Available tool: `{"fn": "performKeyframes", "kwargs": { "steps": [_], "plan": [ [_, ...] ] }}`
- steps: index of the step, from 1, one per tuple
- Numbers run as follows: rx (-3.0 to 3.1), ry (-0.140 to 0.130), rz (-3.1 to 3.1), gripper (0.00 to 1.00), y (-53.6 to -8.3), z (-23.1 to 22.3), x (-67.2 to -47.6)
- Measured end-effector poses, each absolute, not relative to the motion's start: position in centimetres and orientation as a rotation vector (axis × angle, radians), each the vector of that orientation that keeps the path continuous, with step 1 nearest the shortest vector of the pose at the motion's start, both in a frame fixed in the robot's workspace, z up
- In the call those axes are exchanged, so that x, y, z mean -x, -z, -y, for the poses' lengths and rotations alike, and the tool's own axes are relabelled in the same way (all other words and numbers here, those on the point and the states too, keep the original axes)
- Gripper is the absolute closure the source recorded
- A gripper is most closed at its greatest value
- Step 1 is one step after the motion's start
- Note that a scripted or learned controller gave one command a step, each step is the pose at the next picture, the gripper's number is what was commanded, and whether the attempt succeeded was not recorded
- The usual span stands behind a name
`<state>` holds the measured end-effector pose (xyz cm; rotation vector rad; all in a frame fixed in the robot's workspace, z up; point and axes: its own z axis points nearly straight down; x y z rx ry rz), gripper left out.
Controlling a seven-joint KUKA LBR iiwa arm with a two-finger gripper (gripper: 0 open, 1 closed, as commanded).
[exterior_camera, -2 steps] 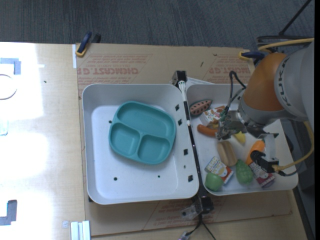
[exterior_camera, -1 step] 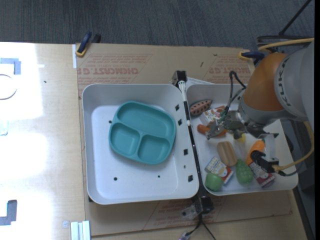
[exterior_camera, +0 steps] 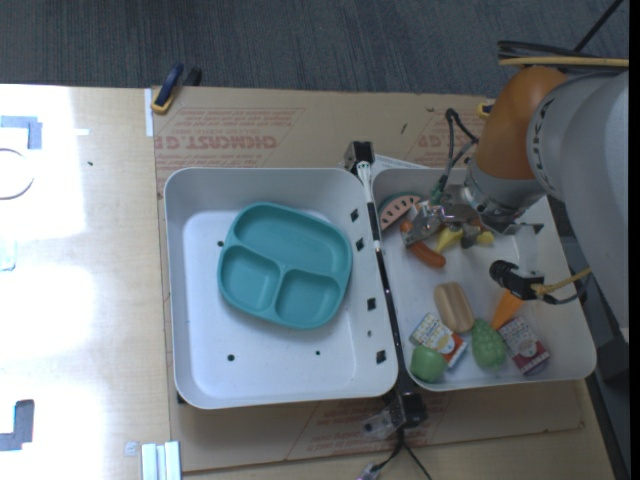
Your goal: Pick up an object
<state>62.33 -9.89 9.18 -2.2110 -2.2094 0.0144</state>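
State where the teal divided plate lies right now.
The teal divided plate lies in the left bin, upper middle, beside the divider from the toy-filled right bin.

Red print on the cardboard sheet (exterior_camera: 232, 128) — mirrored, not legible.

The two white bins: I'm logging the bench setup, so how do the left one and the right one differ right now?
The left bin bears one large thing, a teal divided plate; the right bin bears many small toy foods, among them a green pear-like piece and a tan bun-like piece. The arm's hand is over the right bin's far end, not over the left bin. Both are shallow, white and side by side.
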Motion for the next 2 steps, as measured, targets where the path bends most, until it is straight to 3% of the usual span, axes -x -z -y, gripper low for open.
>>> {"fn": "performKeyframes", "kwargs": {
  "steps": [1, 2],
  "plan": [
    [2.206, -0.017, 2.212, 1.0, -10.2, 9.9, -62.3],
    [2.219, -0.001, 2.225, 1.0, -21.6, 8.6, -65.6]
  ]
}}
